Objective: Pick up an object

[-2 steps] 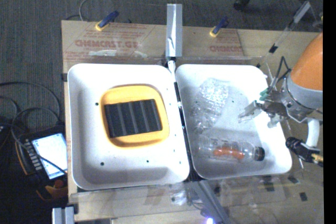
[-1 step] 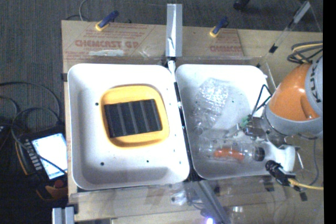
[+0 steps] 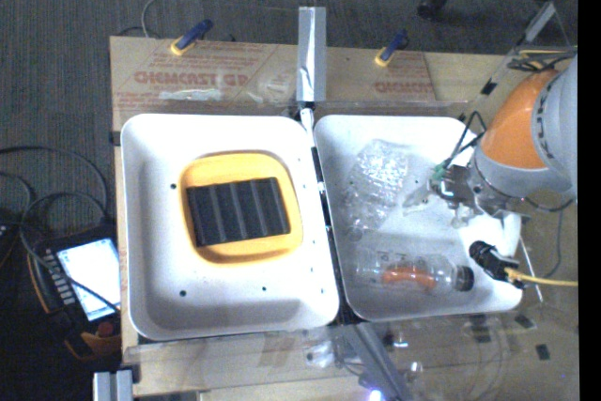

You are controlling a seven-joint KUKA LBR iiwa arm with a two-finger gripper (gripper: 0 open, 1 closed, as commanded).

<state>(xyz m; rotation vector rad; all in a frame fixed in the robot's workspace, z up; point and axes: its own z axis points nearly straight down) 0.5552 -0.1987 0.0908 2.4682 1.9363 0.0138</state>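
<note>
In the right bin (image 3: 413,129) a crumpled clear plastic piece (image 3: 376,178) lies near the middle. Toward the front wall of that bin a clear plastic bottle (image 3: 413,275) with something orange inside rests on its side. In the left bin (image 3: 150,164) sits a yellow rounded object with a black ribbed top (image 3: 239,209). My gripper (image 3: 457,194) hangs over the right side of the right bin, just right of the clear plastic piece and above and behind the bottle's cap end. The grey arm with its orange band (image 3: 521,131) covers the bin's right edge.
A metal post (image 3: 311,52) stands behind the seam between the bins. Two clamps with blue and yellow handles (image 3: 191,37) (image 3: 392,47) hold the cardboard at the back. A yellow cable with a black plug (image 3: 498,266) hangs by the right bin's front right corner.
</note>
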